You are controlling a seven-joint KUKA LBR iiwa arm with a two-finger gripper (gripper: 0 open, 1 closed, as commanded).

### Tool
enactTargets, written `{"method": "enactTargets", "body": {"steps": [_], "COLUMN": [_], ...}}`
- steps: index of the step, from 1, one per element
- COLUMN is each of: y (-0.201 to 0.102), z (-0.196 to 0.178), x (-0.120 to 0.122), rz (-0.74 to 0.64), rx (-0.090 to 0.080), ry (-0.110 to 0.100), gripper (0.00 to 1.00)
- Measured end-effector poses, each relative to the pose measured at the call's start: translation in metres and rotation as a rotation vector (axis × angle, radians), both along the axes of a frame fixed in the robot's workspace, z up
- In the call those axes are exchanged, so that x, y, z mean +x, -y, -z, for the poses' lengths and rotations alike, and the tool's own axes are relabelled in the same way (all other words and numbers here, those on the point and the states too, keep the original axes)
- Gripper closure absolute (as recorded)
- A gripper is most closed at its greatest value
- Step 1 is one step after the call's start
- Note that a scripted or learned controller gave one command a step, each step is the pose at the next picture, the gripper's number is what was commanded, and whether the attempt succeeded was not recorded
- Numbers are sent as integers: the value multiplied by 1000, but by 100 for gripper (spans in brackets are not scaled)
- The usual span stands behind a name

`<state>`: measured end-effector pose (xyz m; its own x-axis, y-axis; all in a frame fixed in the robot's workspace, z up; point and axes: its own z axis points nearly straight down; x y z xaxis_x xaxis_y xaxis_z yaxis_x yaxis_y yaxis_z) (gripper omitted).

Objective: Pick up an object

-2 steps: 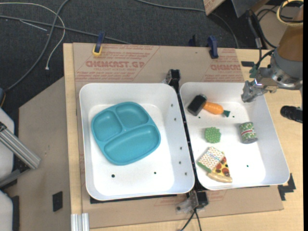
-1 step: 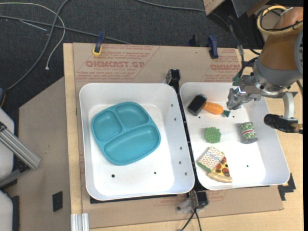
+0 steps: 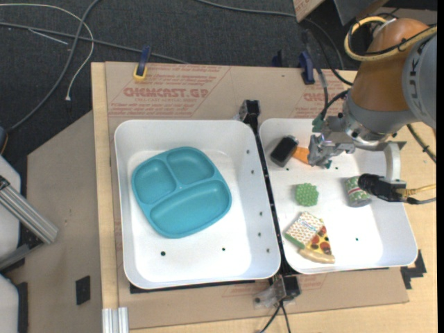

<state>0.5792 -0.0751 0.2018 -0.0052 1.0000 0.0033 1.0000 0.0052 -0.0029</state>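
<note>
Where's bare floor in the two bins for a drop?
Left bin: strip under the blue tray. Right bin: corner right of the pizza slice. Crowded: its upper half around the gripper, black block, green ball.

You've got a cardboard sheet [image 3: 208, 89] covering the table, blue clamps [image 3: 143, 61] pinning its 12 o'clock edge, white cables [image 3: 76, 26] snaking over dark carpet [image 3: 41, 82] toward 10 o'clock.

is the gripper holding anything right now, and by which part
Cannot be told. The gripper is low in the right white bin, right beside the small orange piece and the black block, but nothing shows between it.
</note>
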Motion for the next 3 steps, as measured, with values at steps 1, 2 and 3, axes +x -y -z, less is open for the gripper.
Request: {"method": "enactTargets", "body": {"steps": [1,2,3], "y": [-49,-93,-142], "z": [3,2,-3], "x": [-16,-42,-63], "rz": [0,0,0], "rx": [0,0,1], "ry": [-1,-1,-1], "gripper": [100,100,100]}}
